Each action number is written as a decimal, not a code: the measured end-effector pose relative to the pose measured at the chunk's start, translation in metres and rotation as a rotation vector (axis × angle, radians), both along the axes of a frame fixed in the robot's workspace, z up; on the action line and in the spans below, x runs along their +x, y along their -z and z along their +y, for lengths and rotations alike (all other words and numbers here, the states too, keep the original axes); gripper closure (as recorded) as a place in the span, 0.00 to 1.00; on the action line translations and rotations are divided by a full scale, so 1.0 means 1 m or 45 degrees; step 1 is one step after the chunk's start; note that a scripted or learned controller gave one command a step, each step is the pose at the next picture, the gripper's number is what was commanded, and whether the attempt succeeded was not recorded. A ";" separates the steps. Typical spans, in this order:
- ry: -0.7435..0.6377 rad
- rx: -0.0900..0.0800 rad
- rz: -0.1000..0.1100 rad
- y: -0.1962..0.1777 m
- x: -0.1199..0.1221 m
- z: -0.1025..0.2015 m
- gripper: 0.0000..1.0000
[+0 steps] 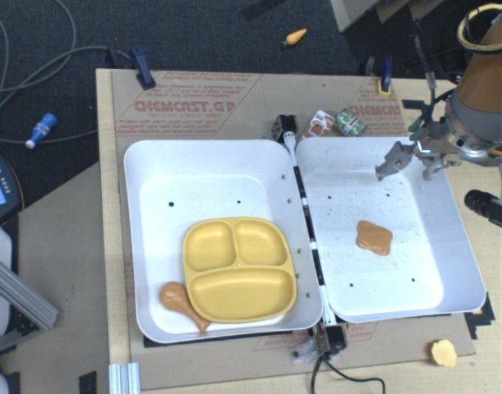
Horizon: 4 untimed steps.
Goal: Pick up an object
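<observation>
A small brown food-shaped piece [374, 237] lies in the right bin [448, 290], near its middle. In the left bin [144, 179] a yellow divided plate [237, 268] sits toward the front. A tan toy drumstick [181, 300] lies against the plate's front-left edge. My gripper [413, 164] hangs over the back right part of the right bin, above and to the right of the brown piece. Its two grey fingers [390, 162] are spread open with nothing between them.
A couple of small packets [337, 123] lie on the cardboard bench top behind the bins. A yellow lump [442, 352] rests on the bench at the front right. Blue clamps [140, 66] grip the board's back edge. Cables and a blue bottle [43, 128] lie on the floor.
</observation>
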State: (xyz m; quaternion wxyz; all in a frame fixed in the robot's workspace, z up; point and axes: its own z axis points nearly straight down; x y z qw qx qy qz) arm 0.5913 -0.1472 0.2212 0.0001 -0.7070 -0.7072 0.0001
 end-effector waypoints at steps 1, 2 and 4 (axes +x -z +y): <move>0.002 0.004 0.012 0.088 -0.042 0.012 0.00; 0.002 0.000 0.003 0.139 -0.056 0.011 0.00; -0.012 0.004 -0.009 0.019 -0.094 0.106 1.00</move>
